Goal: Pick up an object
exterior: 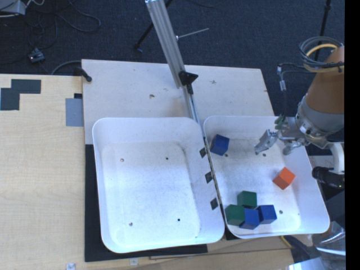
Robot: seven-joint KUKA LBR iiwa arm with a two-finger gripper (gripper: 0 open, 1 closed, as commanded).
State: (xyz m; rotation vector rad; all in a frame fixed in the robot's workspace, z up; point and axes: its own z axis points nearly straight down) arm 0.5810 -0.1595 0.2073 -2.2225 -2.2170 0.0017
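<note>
Camera view, hand: the hand (269, 142) hangs over the upper part of the right bin (315, 221), reaching in from the right. Its fingers point to the left and a little down. I cannot tell if they are open or closed, and nothing is visible between them.

Camera view, orange cube: the orange cube (284, 178) lies below the hand and slightly to its right, near but apart. It is turned like a diamond to the bin walls and has no long axis.

Camera view, lone blue cube: the lone blue cube (219, 144) lies to the left of the hand, near the bin's left wall, also turned a little.

Camera view, cluster: two green cubes (246, 198) (234, 214) and two blue cubes (266, 213) (250, 219) sit together near the lower wall, touching each other.

Camera view, open room: the orange cube has free floor on all sides; the right wall is the nearest edge. The cluster is tight.

Camera view, left bin: the left bin (107, 151) stands beside the right one on the surface (129, 83).

Camera view, metal rail: a metal rail (169, 44) leans over the surface above the line where the bins meet.
</note>
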